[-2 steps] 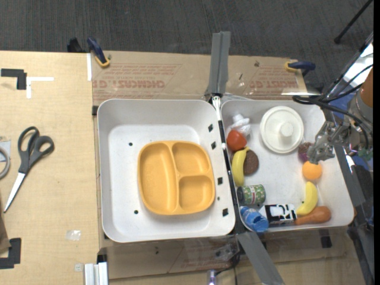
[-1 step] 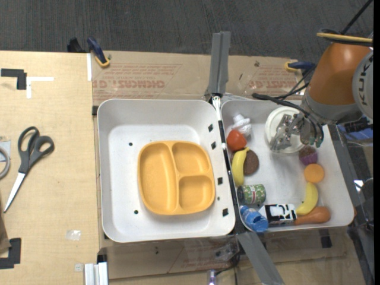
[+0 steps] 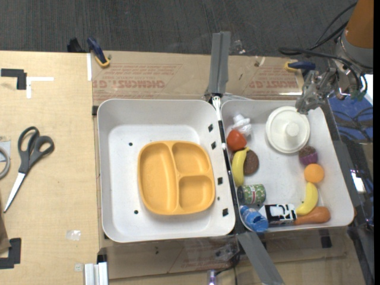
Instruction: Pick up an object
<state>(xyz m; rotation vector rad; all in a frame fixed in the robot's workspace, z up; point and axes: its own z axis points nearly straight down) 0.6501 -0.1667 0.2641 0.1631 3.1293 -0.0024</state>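
Gripper (image 3: 309, 97) poised above right bin's (image 3: 339, 159) far rim beside white lidded cup (image 3: 288, 130), finger state unclear, nothing seen held, bananas (image 3: 238, 166), orange (image 3: 314, 173), carrot (image 3: 313, 217) in bin, yellow divided plate (image 3: 176, 177) in left bin (image 3: 113, 159)

The scene is evenly and brightly lit from above, and only faint, soft shadows are cast. Mild glare is seen on the white bin walls (image 3: 105, 159) and on the white lid (image 3: 288, 129) at two o'clock. The arm (image 3: 361, 22) at one o'clock is slightly blurred; elsewhere focus is kept sharp.
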